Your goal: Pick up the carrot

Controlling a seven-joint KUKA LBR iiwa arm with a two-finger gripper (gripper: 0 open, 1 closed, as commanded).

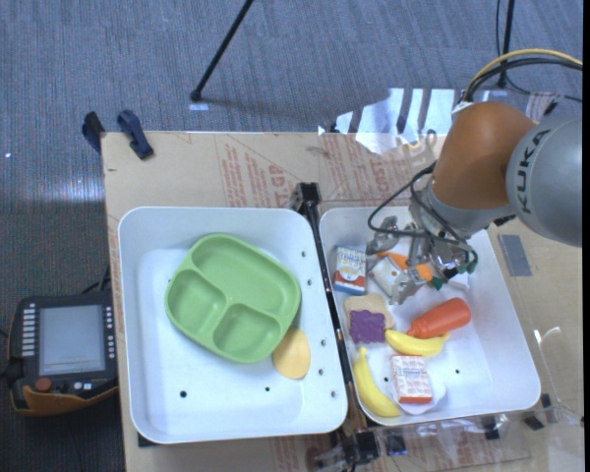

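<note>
We see two white bins [138,264], a lime-green plate [233,297] at nine o'clock, an orange carrot [440,318] at three, yellow bananas [374,386], a purple-topped toast [366,324], and the brown desk [236,170].

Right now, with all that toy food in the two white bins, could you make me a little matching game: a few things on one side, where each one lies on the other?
Things:
1. green divided plastic plate
2. orange toy carrot
3. purple-topped toast slice
4. long yellow toy banana

Places:
A. near front edge of the right bin, beside the divider
B. middle of the left bin
C. right bin, just below the gripper, to the right of the toast
D. right bin, left of the carrot, below a small blue-and-white carton

Pairs: 1-B, 2-C, 3-D, 4-A
</note>
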